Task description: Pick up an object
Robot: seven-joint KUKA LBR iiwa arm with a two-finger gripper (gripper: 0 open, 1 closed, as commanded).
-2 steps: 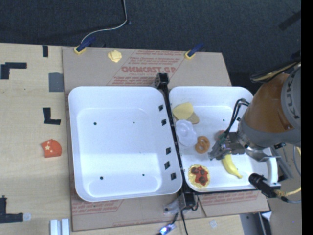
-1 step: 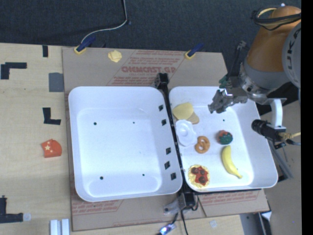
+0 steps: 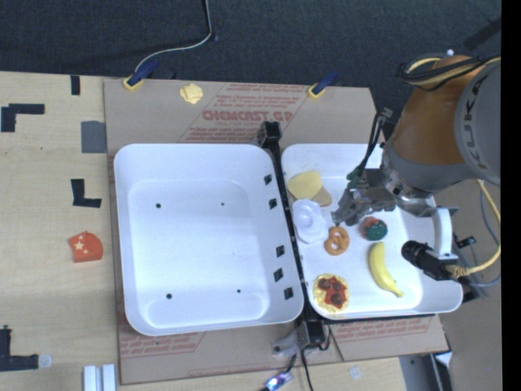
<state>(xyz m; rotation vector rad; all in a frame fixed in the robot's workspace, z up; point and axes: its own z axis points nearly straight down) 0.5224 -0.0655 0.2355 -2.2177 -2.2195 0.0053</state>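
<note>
We see the jaws [image 3: 352,208] hanging low inside the right bin [image 3: 423,300], and we cannot tell from above how they are set; nothing is visibly caught in them. Just below them lies a pretzel [image 3: 336,240], beside them a clear cup [image 3: 307,218], a yellow wedge [image 3: 304,184] and a green-and-red ball [image 3: 374,229], farther out a banana [image 3: 384,269] and small pizza [image 3: 330,292]. We judge the toys sit here as pickings, the left bin [image 3: 130,169] waiting on the surface [image 3: 49,218].
</note>
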